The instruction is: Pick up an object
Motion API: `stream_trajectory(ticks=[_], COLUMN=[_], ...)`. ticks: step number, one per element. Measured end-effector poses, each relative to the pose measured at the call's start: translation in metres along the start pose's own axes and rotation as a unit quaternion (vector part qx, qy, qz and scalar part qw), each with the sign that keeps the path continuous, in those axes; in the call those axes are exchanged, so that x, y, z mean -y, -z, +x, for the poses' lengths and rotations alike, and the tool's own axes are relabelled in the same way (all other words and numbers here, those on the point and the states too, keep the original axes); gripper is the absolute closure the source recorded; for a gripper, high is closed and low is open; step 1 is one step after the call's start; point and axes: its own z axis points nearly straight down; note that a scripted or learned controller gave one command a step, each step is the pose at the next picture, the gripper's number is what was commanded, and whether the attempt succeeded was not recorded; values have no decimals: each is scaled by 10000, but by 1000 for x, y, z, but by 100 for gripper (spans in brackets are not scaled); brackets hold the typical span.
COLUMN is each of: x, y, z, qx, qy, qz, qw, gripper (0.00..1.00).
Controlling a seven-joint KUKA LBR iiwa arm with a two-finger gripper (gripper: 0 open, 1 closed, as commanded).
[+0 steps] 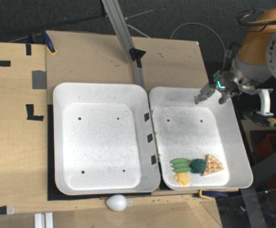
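While gripper hangs spread wide, holding nothing, two bins, four toy foods, one white egg

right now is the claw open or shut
Open: the claw shows two fingers spread apart with nothing between them, hovering over the right bin's far edge.
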Motion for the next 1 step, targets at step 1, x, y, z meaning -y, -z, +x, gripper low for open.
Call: stream_trajectory(ticks=[1], x=[-1], y=[3], z=[0], qx=[9], qy=[7], qz=[-22], qw=[10000], gripper=[0])
